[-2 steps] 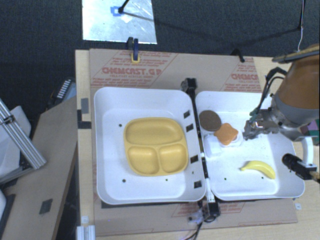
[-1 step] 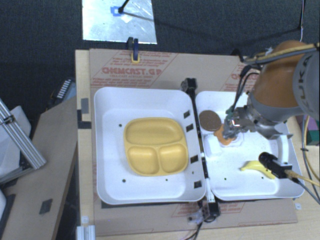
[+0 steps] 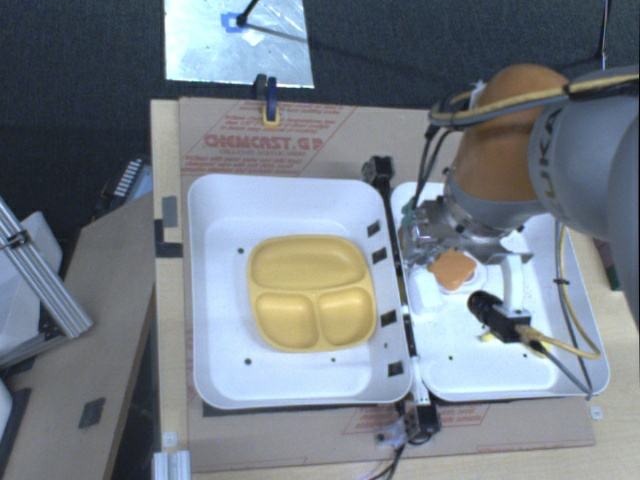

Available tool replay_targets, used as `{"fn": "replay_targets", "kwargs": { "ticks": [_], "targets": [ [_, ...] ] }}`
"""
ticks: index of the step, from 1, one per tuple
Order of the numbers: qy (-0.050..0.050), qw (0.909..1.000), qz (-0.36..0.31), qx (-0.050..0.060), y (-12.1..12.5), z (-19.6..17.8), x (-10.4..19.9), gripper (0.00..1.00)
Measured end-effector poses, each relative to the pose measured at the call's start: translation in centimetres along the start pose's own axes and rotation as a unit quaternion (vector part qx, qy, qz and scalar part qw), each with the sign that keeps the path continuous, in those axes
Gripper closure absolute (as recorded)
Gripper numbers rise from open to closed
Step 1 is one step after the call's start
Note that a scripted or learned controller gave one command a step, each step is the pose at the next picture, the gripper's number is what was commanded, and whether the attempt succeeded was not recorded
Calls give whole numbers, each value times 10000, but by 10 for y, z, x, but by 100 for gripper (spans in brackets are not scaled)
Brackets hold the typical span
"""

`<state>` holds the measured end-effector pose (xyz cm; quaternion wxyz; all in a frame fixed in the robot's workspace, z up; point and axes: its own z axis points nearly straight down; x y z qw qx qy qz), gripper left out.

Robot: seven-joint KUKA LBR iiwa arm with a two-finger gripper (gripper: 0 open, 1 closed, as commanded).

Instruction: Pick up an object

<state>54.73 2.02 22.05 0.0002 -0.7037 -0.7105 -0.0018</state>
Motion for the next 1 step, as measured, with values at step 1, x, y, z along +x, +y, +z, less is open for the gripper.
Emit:
{"fn": "replay_targets", "kwargs": {
  "ticks": [1],
  "targets": [
    [2,10000,-2,-1,7,-11,58,100]
  ]
}}
